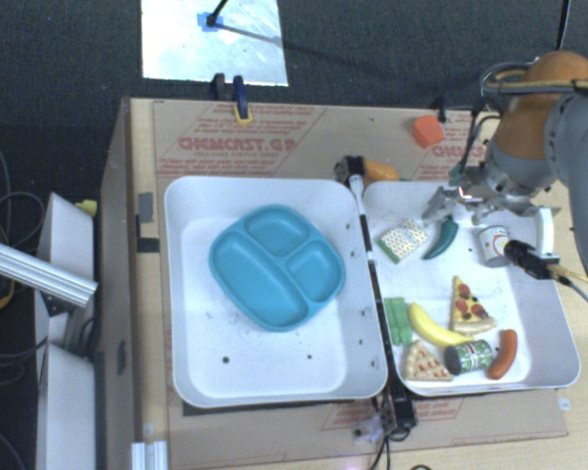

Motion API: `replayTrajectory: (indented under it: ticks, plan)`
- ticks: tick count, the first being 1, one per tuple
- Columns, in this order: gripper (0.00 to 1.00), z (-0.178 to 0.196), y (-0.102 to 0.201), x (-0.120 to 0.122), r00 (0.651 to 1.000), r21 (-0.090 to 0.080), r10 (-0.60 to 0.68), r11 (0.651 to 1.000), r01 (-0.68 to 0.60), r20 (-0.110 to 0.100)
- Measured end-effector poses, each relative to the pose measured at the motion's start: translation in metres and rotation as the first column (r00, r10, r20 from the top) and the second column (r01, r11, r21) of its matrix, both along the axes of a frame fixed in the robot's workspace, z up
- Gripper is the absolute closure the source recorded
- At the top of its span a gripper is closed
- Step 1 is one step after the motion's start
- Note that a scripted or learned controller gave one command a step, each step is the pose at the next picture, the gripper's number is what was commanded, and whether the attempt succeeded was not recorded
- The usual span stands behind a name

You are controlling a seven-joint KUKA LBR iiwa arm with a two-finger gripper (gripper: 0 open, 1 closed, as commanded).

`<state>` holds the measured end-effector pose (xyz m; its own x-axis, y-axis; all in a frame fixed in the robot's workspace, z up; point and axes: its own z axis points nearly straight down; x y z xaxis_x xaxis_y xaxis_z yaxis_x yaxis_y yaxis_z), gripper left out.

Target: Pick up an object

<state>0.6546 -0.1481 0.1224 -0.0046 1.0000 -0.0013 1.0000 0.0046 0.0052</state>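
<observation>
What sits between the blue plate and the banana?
In the camera view, the bins' touching rims and a green toy piece lie between the blue plate and banana.

In the right bin I see the toy objects on offer: a dark green plastic chilli pepper lying at a slant near the top, just beside a small speckled white-and-green packet; a short grey can to their right; a pizza slice with red toppings pointing up toward the middle. Lower down I see a yellow plastic banana lying slantwise beside a green ridged piece; below it a second pizza slice, a dark green-labelled can on its side, and a red-orange sausage tilted at the corner.
</observation>
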Motion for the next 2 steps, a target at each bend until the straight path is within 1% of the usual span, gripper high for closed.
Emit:
replayTrajectory:
  ticks: [1, 2]
  plan:
    - [0.0, -0.032, -0.004, 0.009, 1.0, -0.001, 0.001, 1.0, -0.001, 0.005]
    - [1.0, -0.021, -0.004, 0.01, 1.0, -0.003, 0.004, 1.0, -0.004, 0.01]
